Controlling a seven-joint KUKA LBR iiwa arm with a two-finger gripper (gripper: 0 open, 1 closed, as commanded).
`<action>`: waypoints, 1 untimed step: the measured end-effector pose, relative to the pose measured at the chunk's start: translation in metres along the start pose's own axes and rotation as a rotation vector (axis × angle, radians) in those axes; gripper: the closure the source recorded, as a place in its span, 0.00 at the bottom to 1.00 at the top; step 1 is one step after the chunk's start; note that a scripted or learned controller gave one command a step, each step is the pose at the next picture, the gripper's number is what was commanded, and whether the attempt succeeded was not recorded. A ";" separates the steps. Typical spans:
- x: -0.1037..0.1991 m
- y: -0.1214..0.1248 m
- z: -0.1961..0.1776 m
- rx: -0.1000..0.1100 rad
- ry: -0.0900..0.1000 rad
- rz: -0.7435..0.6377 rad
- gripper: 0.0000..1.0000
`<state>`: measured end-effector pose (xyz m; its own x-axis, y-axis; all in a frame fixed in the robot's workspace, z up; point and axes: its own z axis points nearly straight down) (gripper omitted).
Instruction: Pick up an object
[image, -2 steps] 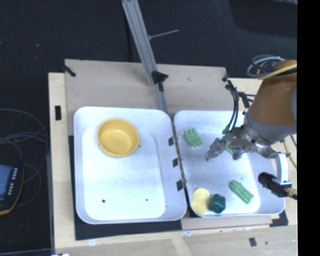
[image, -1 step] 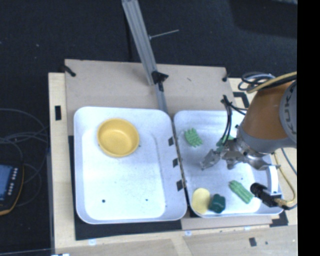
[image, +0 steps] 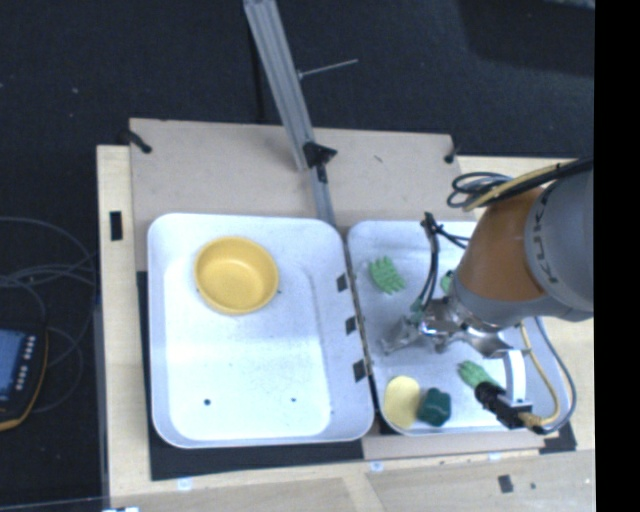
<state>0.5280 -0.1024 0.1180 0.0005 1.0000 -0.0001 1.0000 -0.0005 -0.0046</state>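
Yellow bowl (image: 237, 275) in the left bin (image: 180, 400), green ridged piece (image: 386, 275) at the right bin's (image: 375, 240) upper left, gripper (image: 400, 335) low over that bin, grip state unclear, pale yellow object (image: 401, 398) touching a dark green block (image: 434, 407) by its front edge, small green object (image: 473, 375) beyond.

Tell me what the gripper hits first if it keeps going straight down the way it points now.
Probably the bare white floor of the right bin. The gripper points down near the bin's left wall, between the green toothed piece and the yellow object; depth is unclear from this slant.
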 end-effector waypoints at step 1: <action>-0.001 0.000 0.018 -0.004 -0.001 0.000 0.00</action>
<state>0.5279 -0.1031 0.1002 0.0007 1.0000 -0.0009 1.0000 -0.0007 -0.0005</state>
